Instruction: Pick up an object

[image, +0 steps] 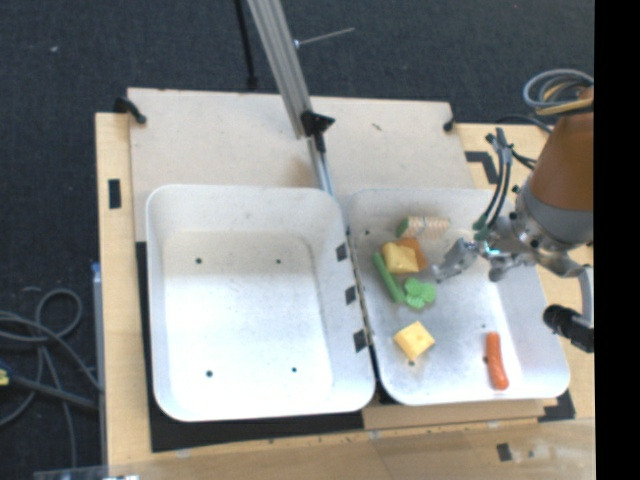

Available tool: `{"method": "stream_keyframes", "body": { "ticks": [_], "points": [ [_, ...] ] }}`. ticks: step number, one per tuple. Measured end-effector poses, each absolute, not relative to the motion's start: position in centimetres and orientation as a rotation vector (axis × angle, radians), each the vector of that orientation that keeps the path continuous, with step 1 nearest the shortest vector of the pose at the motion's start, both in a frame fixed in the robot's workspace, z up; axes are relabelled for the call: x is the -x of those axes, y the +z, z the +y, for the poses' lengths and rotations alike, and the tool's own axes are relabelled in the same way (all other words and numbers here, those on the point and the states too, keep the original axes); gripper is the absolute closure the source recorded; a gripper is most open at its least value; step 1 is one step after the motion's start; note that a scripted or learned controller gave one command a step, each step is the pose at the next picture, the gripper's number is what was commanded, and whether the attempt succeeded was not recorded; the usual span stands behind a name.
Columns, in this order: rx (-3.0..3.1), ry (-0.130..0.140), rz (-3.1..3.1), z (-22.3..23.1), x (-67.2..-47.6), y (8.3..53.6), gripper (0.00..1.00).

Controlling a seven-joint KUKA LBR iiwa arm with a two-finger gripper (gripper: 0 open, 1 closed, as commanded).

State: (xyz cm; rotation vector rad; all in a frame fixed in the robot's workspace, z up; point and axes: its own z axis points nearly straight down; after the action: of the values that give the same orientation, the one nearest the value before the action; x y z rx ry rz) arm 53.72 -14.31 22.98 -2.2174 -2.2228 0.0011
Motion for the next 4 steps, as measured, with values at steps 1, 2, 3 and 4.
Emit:
{"method": "stream_keyframes", "body": {
  "ticks": [1, 2, 3, 4],
  "points": [
    [2.222, -0.003, -2.224, -14.3, -53.8, 23.2, 0.00],
    [2.225, 0.004, -2.217, -13.8, -53.6, 18.8, 0.00],
    [2.229, 0.005, -2.211, -13.1, -54.0, 13.9, 0.00],
    [2.225, 0.005, -2.217, -13.3, -54.0, 9.9, 0.00]
  ]
}}
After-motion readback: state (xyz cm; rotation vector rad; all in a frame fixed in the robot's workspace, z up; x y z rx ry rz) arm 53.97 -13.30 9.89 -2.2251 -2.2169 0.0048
